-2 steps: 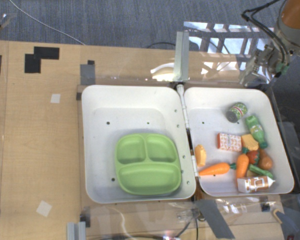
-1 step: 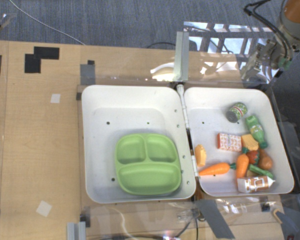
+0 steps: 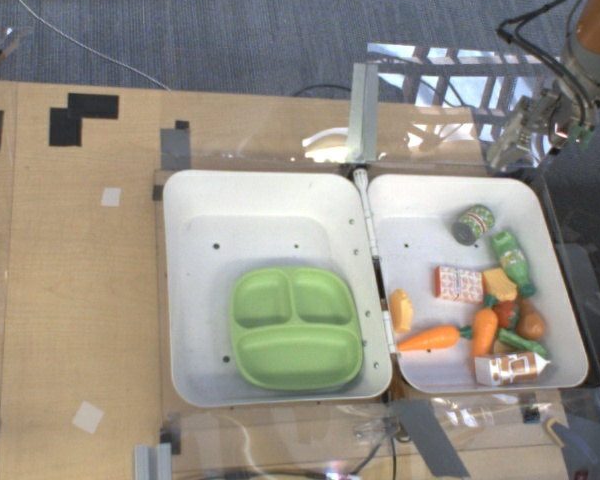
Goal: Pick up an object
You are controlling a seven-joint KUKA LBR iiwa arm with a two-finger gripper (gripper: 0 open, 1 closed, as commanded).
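Note:
The right bin [image 3: 420,223] holds several toy foods: a green-topped can [image 3: 472,224], a green bottle [image 3: 511,260], a red-and-white box [image 3: 459,284], a cheese wedge [image 3: 499,284], two carrots [image 3: 429,340] [image 3: 484,331], a yellow piece [image 3: 402,310], a tomato-like piece [image 3: 531,321] and a white carton [image 3: 510,368]. My gripper [image 3: 525,136] hangs above the bench just beyond the right bin's far right corner, away from all the toys.
The left bin [image 3: 210,218] holds a green divided plate [image 3: 296,327] in its near half. A metal frame [image 3: 450,78] stands behind the right bin. Wooden bench surface stretches to the left.

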